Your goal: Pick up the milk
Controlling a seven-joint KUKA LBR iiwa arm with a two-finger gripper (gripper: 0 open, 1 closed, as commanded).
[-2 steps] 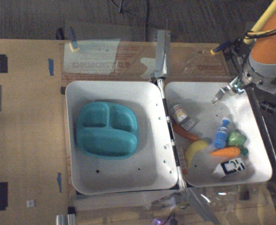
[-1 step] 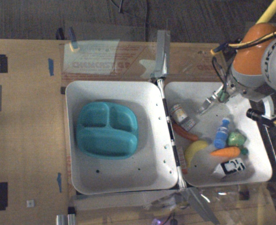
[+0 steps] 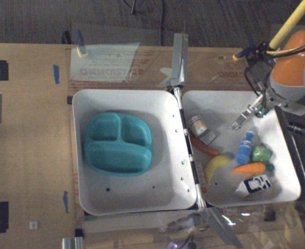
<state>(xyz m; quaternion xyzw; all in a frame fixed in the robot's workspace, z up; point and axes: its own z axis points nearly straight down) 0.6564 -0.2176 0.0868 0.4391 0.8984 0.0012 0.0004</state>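
The milk (image 3: 257,184) is a small white carton with black markings, lying near the front edge of the right bin (image 3: 290,183). My gripper (image 3: 247,117) hangs over the back part of that bin, well behind the milk and slightly to its left. It stands open, and nothing is between its fingers. The grey arm with its orange band (image 3: 292,69) comes in from the upper right.
Beside the milk lie a carrot (image 3: 249,167), a green item (image 3: 261,153), a blue bottle (image 3: 244,148), a banana (image 3: 215,166), a red pepper (image 3: 204,147) and a can (image 3: 200,127). The left bin (image 3: 90,193) holds a teal divided plate (image 3: 118,142).
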